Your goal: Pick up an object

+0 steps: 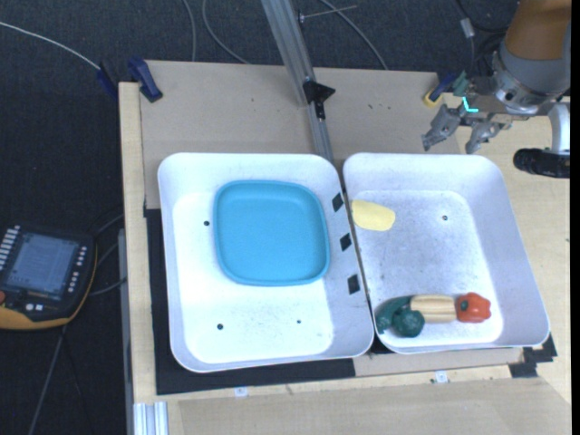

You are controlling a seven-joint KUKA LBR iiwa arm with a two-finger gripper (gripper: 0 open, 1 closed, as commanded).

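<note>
In the camera view, the gripper (460,136) hangs over the bench just beyond the far rim of the right bin (507,198), its two fingers (439,132) spread apart with nothing between them. The arm's wrist, with its orange band, rises behind them toward the upper right corner.

All candidate objects lie on the near side of the fingers. A yellow piece (372,215) rests on the bin floor, below and to the left of the fingertips, close to the wall shared with the left bin (181,243). Much farther from the fingers, against the near wall, sit a dark green item (401,319), a tan stick-like item (433,308) and a red item (472,307), touching in a row. A blue plate (270,232) lies in the left bin, well to the left of the fingers.

This looks like the approach step, before any grasp. The next move likely calls for carrying the open fingers inward over the rim, centring above one object, perhaps the isolated yellow piece, then descending to straddle it.
</note>
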